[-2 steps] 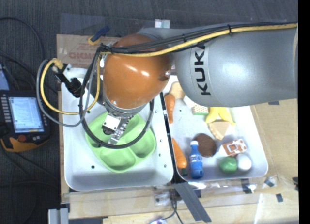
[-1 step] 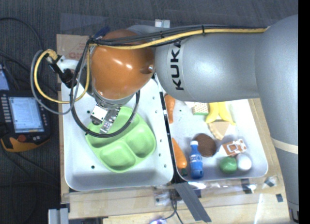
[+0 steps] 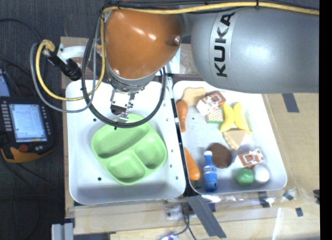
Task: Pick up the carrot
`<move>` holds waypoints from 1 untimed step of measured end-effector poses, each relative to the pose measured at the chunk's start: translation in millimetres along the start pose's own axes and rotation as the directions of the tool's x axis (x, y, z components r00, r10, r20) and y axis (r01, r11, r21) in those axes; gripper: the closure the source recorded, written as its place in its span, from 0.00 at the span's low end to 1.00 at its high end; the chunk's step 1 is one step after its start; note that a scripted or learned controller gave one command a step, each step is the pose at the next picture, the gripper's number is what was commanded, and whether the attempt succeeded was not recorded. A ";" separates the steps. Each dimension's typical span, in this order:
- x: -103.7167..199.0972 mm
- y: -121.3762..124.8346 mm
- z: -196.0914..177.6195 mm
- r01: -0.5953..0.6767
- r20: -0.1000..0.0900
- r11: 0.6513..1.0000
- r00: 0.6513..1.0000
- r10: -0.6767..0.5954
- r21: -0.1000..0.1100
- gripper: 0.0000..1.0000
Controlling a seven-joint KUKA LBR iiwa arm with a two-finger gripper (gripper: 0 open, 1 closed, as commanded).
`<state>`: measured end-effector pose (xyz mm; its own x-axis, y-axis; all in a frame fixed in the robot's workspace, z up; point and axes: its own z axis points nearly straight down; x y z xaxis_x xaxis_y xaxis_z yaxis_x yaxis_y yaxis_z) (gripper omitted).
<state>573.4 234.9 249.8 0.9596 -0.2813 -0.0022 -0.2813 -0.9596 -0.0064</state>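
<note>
Arm (image 3: 254, 47): smooth grey casing, rounded, marked "KUKA" in black capitals. Orange band (image 3: 140, 41): glossy, dome-shaped, one small screw near its edge. Yellow and black cables (image 3: 207, 6) run along the casing's top; black cables loop beside the gripper (image 3: 120, 110), metallic grey.

Bench (image 3: 290, 130) with two white bins (image 3: 83, 182)
</note>
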 end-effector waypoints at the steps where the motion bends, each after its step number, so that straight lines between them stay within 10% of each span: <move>1: 68.3 -16.2 9.0 0.079 0.005 0.997 0.997 -0.079 -0.002 1.00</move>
